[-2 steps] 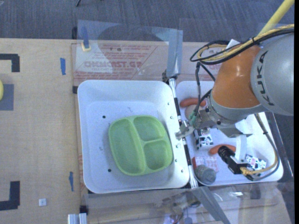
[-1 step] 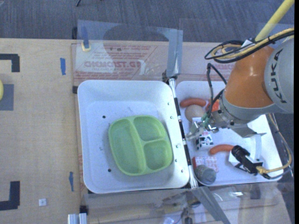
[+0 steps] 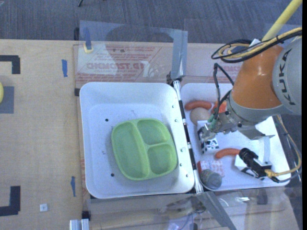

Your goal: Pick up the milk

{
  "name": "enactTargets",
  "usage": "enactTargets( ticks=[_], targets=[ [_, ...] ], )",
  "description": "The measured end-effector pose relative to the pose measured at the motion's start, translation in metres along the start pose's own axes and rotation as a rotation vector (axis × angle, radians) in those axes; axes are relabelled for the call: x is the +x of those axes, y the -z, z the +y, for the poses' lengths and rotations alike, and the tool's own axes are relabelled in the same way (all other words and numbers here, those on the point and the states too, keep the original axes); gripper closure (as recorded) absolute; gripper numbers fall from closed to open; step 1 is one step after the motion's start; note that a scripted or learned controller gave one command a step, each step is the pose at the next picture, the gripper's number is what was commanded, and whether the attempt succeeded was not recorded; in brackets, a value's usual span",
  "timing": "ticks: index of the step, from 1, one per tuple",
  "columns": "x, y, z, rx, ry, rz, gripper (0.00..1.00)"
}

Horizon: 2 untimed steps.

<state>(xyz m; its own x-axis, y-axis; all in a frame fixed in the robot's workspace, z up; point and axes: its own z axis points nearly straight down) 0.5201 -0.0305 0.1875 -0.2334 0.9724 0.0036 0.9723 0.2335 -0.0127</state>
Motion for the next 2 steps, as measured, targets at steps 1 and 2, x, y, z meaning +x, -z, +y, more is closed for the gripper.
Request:
enactTargets(
  ticks=[1, 2],
  targets=[
    [0.0676, 0.0339, -0.0025, -0.007, 0.464, -0.005, 1.00],
    [0.0670, 0.0408, -0.0016, -0.004, 0.463, -0.003, 1.00]
  ],
)
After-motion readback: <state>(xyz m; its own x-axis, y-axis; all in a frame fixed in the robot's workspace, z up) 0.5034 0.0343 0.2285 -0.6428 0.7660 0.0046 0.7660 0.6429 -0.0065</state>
